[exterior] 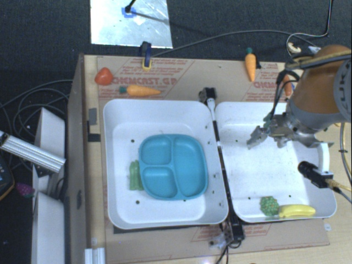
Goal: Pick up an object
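The gripper (257, 138) hangs over the right bin (242, 164), in its upper half, and its metal fingers (254, 138) point toward the divider between the two bins. How wide the fingers stand I cannot tell, and nothing shows between them. The arm (322, 87) enters over the right edge of this bin, with the orange band above the wrist.

In the near corner of the right bin lie a green broccoli piece (269, 205) and a yellow banana (297, 210), touching each other and well apart from the gripper.

Left of the right bin, the left bin (124, 120) holds a blue divided plate (172, 166) with a green vegetable (135, 175) just beside its left edge.

Behind the bins, on the cardboard (165, 76), lie a tomato (103, 76), a carrot (139, 91) and a second carrot (251, 65).
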{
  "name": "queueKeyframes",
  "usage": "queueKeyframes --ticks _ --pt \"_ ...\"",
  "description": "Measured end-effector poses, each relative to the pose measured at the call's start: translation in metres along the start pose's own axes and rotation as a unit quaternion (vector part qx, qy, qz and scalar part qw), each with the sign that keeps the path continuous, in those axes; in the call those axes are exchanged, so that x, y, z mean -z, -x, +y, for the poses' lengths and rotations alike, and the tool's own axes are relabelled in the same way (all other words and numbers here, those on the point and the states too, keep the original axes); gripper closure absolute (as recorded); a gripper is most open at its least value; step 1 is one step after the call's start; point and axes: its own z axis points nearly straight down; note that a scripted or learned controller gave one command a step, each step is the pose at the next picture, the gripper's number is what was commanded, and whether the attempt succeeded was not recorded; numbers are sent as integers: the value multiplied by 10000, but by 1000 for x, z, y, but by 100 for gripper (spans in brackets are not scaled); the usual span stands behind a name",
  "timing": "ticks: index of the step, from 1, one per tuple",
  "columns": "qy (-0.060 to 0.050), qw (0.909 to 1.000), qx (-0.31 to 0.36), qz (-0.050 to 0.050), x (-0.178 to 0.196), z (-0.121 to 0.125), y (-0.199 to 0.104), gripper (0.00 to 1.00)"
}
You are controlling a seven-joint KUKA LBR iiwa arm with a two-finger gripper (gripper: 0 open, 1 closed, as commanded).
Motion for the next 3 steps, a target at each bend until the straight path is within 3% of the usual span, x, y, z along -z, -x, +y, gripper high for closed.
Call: queueKeyframes --ticks 1,2,3 --pt "5 10000 4 0 -104 41 -2 0" --pt "12 10000 7 -1 -93 41 -2 100" --pt "23 10000 12 0 -83 42 -2 100"
